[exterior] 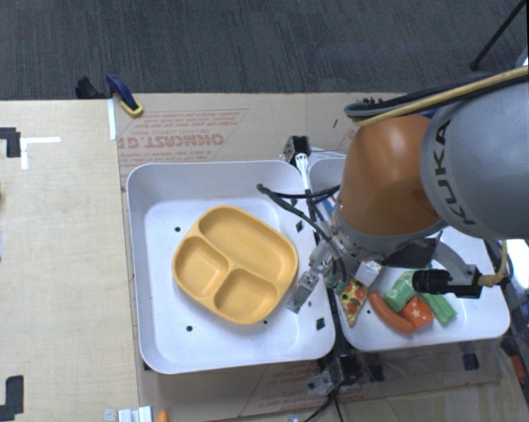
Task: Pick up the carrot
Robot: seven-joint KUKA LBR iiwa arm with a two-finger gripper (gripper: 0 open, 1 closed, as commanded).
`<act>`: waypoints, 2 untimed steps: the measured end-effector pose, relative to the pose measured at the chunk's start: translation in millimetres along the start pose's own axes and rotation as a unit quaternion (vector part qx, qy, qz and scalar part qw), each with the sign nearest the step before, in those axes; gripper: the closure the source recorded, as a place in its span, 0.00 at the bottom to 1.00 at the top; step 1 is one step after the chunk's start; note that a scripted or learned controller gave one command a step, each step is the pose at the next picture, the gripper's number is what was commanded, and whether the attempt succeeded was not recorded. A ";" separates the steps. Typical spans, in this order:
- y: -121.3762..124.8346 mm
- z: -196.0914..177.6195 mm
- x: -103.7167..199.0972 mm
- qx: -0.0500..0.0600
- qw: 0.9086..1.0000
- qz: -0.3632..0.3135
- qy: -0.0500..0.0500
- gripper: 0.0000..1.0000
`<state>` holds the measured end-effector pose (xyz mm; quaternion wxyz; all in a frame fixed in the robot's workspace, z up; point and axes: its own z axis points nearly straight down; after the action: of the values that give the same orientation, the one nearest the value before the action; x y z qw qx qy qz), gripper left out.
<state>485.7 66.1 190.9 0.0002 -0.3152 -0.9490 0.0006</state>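
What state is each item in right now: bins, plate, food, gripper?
Yellow three-compartment plastic plate: lying flat in the left white bin, tilted diagonally.
Orange carrot: lying in the right white bin, not gripped.
Pizza slice toy: lying flat beside the carrot.
Green vegetable toys: lying in the right bin.
Gripper: over the left bin's right side.

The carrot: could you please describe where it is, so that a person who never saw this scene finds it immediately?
Look at the right white bin, partly under the grey and orange arm. Near its front edge lies a small heap of toy food; the carrot is the long orange piece at the heap's front. Its neighbours differ: a red tomato-like piece, green pieces, and a pizza slice to its left.
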 end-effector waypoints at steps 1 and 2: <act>-39.7 -0.6 -53.9 -0.001 0.994 0.105 -0.001 0.00; -11.7 55.1 -22.0 0.000 0.989 0.149 -0.014 0.00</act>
<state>496.2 43.5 135.8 -0.0133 -0.4526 -0.8916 0.0053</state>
